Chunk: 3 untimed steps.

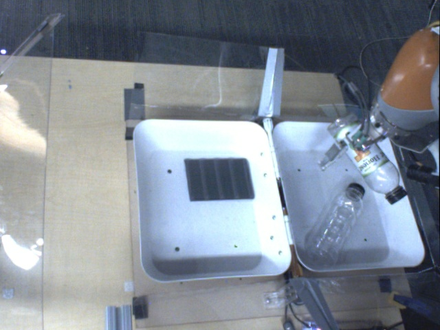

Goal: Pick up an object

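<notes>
- Pictured from above at a slant: 2 shallow white bins side by side on a pale wooden bench (75, 184), with a sheet of clear plastic at the far left.
- In the left bin (155, 150), a dark ribbed rectangular mat (218, 179), lying flat near the middle.
- Between the bins, a grey metal strut (271, 81) rising toward the far edge.
- In the right bin (295, 150), 2 bottles.
- Near the front of that bin, a clear empty plastic bottle (335, 220), on its side, dark cap pointing far-right.
- Just beyond it to the right, a white labelled bottle (375, 167) with a black cap, tilted, cap toward the near right.
- Above the right bin's far right corner, the gripper (350, 137), right at the labelled bottle's upper end; whether released or clenched, cannot tell.
- At far right, the grey arm with its orange band (412, 71), reaching in.
</notes>
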### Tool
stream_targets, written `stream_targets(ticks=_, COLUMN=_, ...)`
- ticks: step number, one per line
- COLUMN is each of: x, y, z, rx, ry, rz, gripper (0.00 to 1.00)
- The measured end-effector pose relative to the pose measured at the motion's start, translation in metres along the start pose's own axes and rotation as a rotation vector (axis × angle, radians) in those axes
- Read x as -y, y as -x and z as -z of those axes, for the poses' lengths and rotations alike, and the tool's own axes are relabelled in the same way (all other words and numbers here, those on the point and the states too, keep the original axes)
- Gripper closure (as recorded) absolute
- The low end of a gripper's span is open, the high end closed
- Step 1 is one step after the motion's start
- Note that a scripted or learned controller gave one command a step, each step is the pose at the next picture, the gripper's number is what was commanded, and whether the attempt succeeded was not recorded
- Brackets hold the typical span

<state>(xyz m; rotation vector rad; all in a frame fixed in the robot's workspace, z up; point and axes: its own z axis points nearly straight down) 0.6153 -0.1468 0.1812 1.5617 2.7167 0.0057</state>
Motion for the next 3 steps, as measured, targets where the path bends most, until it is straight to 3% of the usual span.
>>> stream_targets(ticks=1, x=-0.002, y=0.0, z=0.011, rx=0.004, ry=0.005, rz=0.003, gripper=1.0)
stream_targets(ticks=2, x=0.017, y=0.035, z=-0.011, rx=0.0, ry=0.0, rz=0.23, gripper=1.0)
stream_targets(ticks=3, x=-0.024, y=-0.013, z=0.039, rx=0.0, ry=0.001, rz=0.31, gripper=1.0)
